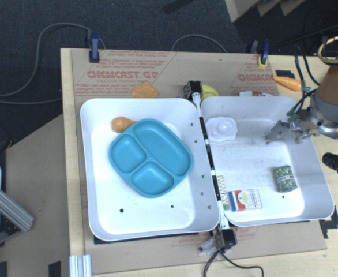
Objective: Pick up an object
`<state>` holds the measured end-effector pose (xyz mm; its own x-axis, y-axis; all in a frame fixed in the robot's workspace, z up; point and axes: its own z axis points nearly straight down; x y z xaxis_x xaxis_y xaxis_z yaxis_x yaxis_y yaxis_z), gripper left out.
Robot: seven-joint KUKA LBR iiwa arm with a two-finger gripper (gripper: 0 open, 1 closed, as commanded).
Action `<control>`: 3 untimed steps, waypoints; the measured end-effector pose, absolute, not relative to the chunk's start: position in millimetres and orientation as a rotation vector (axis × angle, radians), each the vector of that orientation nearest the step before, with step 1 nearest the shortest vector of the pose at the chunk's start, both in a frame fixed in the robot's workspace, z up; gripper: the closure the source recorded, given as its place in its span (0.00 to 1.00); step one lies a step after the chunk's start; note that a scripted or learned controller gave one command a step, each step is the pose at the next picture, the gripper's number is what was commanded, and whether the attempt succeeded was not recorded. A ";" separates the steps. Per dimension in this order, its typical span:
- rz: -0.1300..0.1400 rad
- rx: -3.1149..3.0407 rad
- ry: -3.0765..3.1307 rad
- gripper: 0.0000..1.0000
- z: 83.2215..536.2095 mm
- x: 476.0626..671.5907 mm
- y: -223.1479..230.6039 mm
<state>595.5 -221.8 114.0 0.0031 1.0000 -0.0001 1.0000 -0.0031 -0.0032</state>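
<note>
Hand (pixel 280 130) low over the right bin (pixel 255 154), fingers hard to read, grip state unclear; arm cut off at right; orange object (pixel 121 123) half-hidden behind blue plate (pixel 150 156).

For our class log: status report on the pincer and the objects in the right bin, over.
Pincer low over right white bin, gripping nothing visible. Small green cylindrical can lies apart, untouched. White round lid and flat printed packet nearby, not blocking.

We see two white bins (pixel 100 172) on a tan bench (pixel 157 68) printed with red lettering. The left bin holds a blue divided plate (pixel 150 157) and an orange piece (pixel 121 123); the right, a white lid (pixel 221 128), a green patterned can (pixel 284 178) and a red, white and blue packet (pixel 242 200).
</note>
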 end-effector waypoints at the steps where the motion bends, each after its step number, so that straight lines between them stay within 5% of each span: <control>1: 0.004 -2.217 -2.214 0.00 83.0 535.0 -210.9; 2: -0.001 -2.224 -2.222 1.00 94.9 538.9 -211.6; 3: -0.001 -2.223 -2.222 0.00 94.5 538.7 -211.6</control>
